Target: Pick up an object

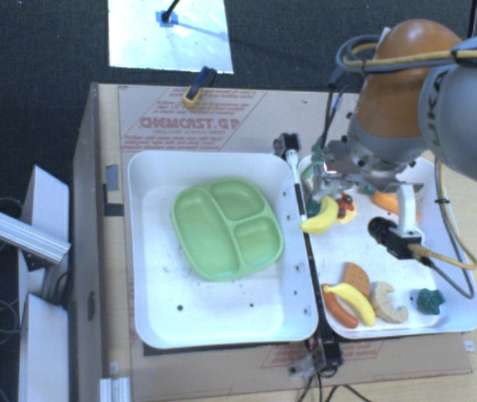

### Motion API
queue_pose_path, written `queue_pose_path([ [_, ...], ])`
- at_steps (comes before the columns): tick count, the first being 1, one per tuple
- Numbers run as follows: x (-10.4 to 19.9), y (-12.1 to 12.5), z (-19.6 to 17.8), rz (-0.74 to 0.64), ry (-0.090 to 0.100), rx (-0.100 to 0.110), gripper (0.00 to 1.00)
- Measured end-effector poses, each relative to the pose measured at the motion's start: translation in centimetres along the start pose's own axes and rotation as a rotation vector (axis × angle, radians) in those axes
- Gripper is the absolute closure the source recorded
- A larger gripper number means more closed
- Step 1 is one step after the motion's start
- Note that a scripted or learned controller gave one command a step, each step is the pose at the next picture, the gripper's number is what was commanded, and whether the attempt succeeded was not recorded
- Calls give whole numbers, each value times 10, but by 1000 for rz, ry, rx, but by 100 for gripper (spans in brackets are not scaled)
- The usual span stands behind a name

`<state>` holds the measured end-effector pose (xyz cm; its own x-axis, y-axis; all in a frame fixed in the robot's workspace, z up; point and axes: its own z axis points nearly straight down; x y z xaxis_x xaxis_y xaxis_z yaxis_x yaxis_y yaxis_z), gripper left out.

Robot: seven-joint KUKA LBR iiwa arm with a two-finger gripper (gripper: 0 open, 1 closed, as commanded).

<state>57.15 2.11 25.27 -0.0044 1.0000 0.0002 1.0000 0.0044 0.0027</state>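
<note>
Arm (423, 90) is hanging over the right bin (460, 308), jaws hidden under the wrist, can't tell their state. Banana (322, 216) is lying at the bin's left wall; divided green plate (226, 229) is sitting in the left bin (151, 308).

— The two bins (163, 249): plastic?
— Yes, white and smooth, faintly speckled. The green divided tray (226, 227) looks like matt plastic too.
— And the bananas (322, 216)?
— Glossy toy plastic. The bench top (222, 115) is printed brown cardboard; the arm's orange band (397, 74) has a shiny shell.
</note>
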Motion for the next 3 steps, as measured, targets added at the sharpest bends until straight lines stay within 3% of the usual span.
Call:
queue_pose_path([
  [1,-20,-57,-2,3,-1,1,100],
  [2,-75,-64,-12,3,-1,0,100],
  [3,5,-52,69,1,1,4,100],
])
